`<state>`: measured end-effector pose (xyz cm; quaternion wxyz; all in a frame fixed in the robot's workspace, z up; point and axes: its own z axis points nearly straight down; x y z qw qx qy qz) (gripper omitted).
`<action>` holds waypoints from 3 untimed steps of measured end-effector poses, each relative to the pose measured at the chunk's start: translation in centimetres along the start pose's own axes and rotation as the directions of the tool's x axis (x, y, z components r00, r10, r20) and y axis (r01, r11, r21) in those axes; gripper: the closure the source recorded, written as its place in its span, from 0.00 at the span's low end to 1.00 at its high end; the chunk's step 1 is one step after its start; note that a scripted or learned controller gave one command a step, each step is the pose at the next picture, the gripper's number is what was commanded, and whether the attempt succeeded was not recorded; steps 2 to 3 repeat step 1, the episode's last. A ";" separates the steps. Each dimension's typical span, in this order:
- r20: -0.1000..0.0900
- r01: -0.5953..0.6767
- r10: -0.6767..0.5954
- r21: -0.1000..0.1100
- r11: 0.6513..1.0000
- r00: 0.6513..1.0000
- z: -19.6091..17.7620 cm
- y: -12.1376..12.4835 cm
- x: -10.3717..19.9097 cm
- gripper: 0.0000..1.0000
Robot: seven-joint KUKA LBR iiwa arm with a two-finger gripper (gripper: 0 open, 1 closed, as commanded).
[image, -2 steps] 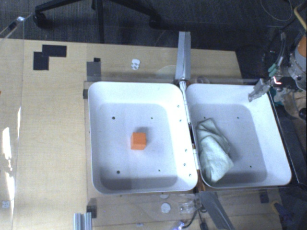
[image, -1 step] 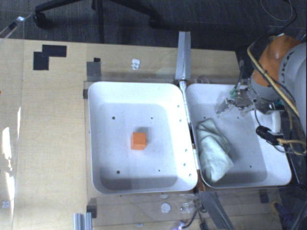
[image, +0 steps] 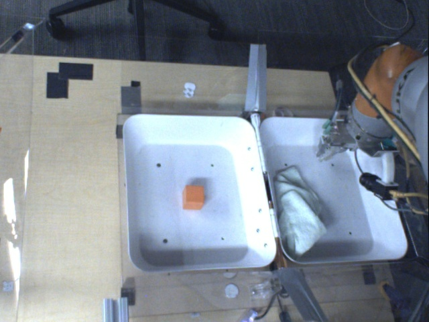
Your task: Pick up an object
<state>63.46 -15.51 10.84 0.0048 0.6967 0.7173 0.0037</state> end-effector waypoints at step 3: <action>0.002 -0.235 0.235 0.006 0.972 0.972 -11.5 3.7 3.6 1.00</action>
